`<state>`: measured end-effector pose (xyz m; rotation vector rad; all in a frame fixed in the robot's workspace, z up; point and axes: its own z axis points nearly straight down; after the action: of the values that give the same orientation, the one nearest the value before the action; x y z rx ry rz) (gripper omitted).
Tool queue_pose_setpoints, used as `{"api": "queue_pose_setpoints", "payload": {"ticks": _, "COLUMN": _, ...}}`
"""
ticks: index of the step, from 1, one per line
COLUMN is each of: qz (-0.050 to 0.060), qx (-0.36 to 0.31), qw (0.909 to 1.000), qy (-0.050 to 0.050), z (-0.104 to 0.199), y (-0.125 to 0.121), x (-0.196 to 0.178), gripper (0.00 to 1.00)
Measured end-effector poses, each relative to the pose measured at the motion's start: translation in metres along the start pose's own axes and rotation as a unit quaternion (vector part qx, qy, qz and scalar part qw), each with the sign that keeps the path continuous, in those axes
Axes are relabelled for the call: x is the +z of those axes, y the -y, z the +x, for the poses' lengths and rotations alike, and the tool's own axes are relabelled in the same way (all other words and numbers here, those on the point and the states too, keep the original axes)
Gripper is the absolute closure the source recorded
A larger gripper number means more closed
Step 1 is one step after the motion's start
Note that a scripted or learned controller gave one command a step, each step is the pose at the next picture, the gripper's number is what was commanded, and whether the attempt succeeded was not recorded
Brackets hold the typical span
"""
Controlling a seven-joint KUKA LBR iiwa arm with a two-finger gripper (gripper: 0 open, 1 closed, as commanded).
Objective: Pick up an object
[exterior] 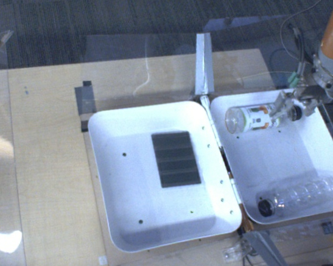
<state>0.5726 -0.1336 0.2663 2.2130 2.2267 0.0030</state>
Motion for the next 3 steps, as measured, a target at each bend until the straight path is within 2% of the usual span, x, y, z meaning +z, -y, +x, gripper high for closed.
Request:
{"api": "queue_pose_setpoints", "payload": {"ticks": 1, "qz": 0.000, "qx": 0.018, "qw": 0.9998, "qy": 0.000, "z": 0.021, "y": -0.090, "x": 0.094, "gripper": 0.00}}
{"api": "queue_pose_setpoints", "payload": {"ticks": 2, "qz": -0.002, "qx": -0.046, "qw": 0.9989, "qy": 0.000, "z": 0.006, "y": -0.087, "x": 0.131, "gripper": 0.00}}
{"api": "queue_pose_setpoints", "payload": {"ticks": 3, "qz": -0.004, "qx": -0.059, "qw": 0.9983, "qy": 0.001, "z": -0.053, "y": -0.028, "x": 0.178, "gripper": 0.00}}
